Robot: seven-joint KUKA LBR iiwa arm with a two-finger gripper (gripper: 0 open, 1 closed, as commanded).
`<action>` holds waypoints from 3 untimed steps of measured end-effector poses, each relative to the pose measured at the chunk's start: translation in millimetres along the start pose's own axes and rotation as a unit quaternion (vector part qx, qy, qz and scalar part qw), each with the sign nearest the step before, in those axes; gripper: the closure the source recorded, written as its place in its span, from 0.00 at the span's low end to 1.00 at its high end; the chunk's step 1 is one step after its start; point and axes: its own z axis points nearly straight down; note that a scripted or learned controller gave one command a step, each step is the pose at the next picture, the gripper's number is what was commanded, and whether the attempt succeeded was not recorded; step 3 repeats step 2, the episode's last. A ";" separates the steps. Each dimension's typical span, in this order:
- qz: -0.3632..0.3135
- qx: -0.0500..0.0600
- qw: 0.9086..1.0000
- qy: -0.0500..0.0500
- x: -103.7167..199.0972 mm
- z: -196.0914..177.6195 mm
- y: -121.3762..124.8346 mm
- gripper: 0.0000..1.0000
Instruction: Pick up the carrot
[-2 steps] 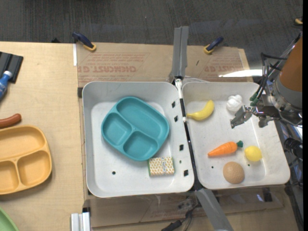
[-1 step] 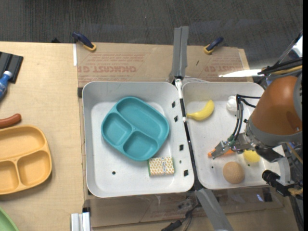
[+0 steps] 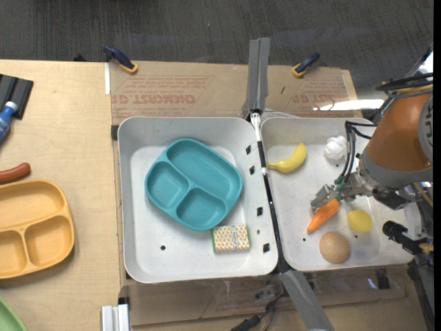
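The orange carrot (image 3: 321, 216) lies at a slant in the right bin (image 3: 296, 254), its thick end pointing up and to the right. My gripper (image 3: 332, 196) is low in that bin, right over the carrot's thick end and touching or nearly touching it. The grey arm with its orange band (image 3: 403, 140) comes in from the right and hides the bin's far right part. The carrot's narrow end rests on the bin floor.
Around the carrot in the right bin are a yellow lemon (image 3: 359, 221), a brown egg-like ball (image 3: 335, 247), a banana (image 3: 288, 158) and a white crumpled item (image 3: 335, 148). The left bin (image 3: 138, 254) bears a teal divided plate (image 3: 194, 183) and a patterned sponge (image 3: 231, 238).
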 end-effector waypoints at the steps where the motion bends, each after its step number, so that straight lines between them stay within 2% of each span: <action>1: 0.001 0.000 1.000 0.000 -0.7 -9.0 -0.1 1.00; 2: 0.033 0.000 0.999 -0.001 96.9 -100.0 -17.3 1.00; 3: 0.033 0.000 0.999 -0.001 96.9 -100.0 -17.3 1.00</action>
